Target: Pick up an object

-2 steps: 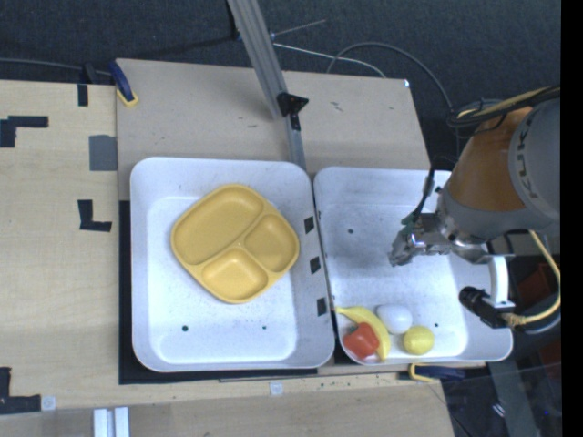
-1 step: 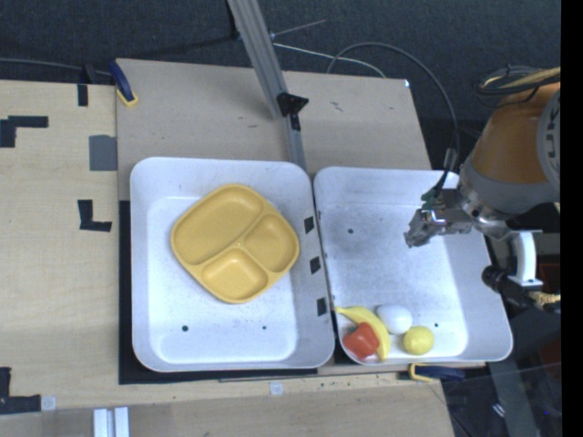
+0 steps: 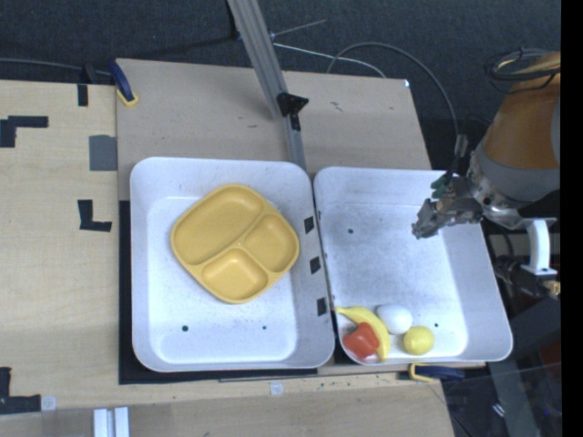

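Note:
Along the near edge of the right bin lie a yellow banana, a red piece of fruit, a white egg-shaped object and a small yellow round fruit. My gripper hangs over the right bin's far right part, well away from these objects, pointing down and to the left. Nothing is seen between its fingers.
A yellow divided plate rests in the left bin. A grey metal pole slants from the top down to the seam between the bins. The arm's orange band is at the right edge.

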{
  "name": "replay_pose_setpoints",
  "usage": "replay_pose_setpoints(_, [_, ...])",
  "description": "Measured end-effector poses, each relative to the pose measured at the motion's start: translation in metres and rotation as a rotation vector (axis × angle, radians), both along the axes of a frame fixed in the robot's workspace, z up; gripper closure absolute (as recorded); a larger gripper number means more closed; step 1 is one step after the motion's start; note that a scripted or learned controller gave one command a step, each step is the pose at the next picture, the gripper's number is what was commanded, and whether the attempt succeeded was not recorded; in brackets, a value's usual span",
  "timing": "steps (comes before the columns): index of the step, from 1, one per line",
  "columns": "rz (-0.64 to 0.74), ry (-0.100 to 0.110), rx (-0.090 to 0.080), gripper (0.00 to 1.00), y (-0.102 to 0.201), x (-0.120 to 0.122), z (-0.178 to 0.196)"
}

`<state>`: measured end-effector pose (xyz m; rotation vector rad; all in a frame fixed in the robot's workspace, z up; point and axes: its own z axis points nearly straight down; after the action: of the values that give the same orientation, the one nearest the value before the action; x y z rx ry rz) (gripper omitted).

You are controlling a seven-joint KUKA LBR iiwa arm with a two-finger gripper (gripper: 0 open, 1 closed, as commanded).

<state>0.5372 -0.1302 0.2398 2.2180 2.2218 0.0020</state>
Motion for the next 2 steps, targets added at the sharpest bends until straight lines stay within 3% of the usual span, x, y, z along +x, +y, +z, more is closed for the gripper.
replay_pose_setpoints(2, [0.006,0.003,0.003,1.00,0.107,0.011,-0.002])
